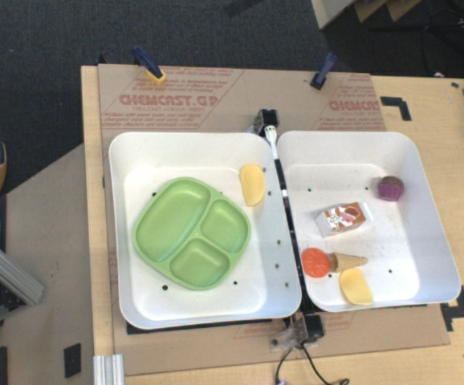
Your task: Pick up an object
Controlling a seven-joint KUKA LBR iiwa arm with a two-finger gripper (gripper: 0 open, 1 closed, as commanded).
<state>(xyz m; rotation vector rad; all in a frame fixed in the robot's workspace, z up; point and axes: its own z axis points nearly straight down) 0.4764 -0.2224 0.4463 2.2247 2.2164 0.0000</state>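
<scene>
In the left bin (128,287) lies a green divided plate (192,233), with a pale yellow piece (252,184) beside its upper right edge. The right bin (433,239) holds a purple round object (390,188) at the upper right, a white and orange packet (343,218) in the middle, an orange ball with a tan cone (328,262) lower down, and a yellow piece (356,286) near the front edge.
Both bins rest on a cardboard sheet (216,95) held by two blue clamps (148,64) at the back. A black clip (266,122) sits where the bins meet at the back, and cables (300,343) run out at the front.
</scene>
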